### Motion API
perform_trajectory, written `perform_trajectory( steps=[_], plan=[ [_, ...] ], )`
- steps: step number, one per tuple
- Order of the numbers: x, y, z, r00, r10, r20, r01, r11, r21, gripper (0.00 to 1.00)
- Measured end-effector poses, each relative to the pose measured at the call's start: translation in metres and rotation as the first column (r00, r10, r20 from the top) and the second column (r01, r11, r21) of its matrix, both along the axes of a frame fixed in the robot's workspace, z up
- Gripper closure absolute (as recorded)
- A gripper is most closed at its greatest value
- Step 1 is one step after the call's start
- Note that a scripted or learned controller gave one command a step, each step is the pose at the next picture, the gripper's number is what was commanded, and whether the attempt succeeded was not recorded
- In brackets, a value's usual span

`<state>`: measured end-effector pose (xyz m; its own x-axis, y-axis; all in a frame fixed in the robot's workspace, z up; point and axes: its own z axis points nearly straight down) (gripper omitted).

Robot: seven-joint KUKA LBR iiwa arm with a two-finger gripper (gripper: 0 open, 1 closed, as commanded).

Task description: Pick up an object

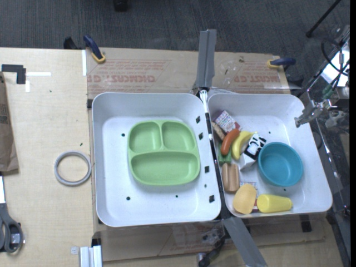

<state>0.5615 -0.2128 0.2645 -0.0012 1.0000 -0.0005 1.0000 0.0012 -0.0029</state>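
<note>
Several toy foods (231, 143) crowd the left wall of the right bin (278, 113), while the blue bowl (281, 164) lies nearest the end effector (311, 114), just inward and frontward from it at the bin's right rim; its opening I cannot tell.

Two bins, left (105, 204) and right (311, 199), of smooth white plastic with a faint sheen. Divided green plate (164, 152) of matt plastic, evenly coloured. Blue bowl (280, 164) of smooth plastic, slightly glossy inside. Toy carrot (229, 142), banana (242, 143) and yellow cylinder (273, 203) of shiny moulded plastic. Bench top (44, 121) of pale wood-look board, matt. Cardboard sheet (144, 74) beneath the bins, brown, dull, printed. Tape ring (73, 167) pale and semi-glossy. Floor (167, 10) of dark, rough carpet.
</note>
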Motion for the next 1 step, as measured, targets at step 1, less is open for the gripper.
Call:
perform_trajectory(
  steps=[1],
  plan=[
    [-0.0133, -0.0028, -0.1618, 0.999, 0.045, 0.005, -0.045, 0.999, 0.007, 0.00]
  ],
)
